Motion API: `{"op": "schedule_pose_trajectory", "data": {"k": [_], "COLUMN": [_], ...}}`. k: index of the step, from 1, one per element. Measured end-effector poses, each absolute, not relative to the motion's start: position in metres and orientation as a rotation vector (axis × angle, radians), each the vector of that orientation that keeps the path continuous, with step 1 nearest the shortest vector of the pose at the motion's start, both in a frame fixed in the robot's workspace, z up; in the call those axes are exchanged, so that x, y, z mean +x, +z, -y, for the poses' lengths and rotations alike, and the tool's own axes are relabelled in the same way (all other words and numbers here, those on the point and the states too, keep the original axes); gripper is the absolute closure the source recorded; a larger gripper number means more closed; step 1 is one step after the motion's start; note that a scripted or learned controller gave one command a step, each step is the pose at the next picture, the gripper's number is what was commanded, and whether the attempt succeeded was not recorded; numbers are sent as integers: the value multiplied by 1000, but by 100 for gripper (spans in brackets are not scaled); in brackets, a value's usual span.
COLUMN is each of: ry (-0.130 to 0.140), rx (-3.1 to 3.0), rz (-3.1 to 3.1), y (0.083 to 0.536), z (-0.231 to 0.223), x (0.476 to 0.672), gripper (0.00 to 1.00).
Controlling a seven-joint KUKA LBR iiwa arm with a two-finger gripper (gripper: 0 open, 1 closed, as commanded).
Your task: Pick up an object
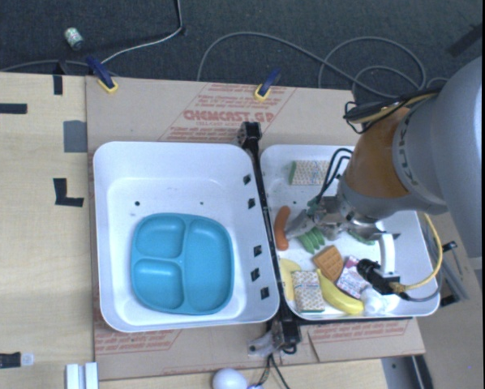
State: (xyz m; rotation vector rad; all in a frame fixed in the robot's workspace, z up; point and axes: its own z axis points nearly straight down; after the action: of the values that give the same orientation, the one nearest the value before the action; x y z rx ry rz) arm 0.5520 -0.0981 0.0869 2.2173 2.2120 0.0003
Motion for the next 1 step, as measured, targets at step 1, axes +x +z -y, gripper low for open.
{"op": "schedule_pose_trajectory", "data": {"k": [1], "ry": [-23], "rx": [2222], "rz": [-2222], "y": [85], "z": [103], "x": [651], "gripper": [0]}}
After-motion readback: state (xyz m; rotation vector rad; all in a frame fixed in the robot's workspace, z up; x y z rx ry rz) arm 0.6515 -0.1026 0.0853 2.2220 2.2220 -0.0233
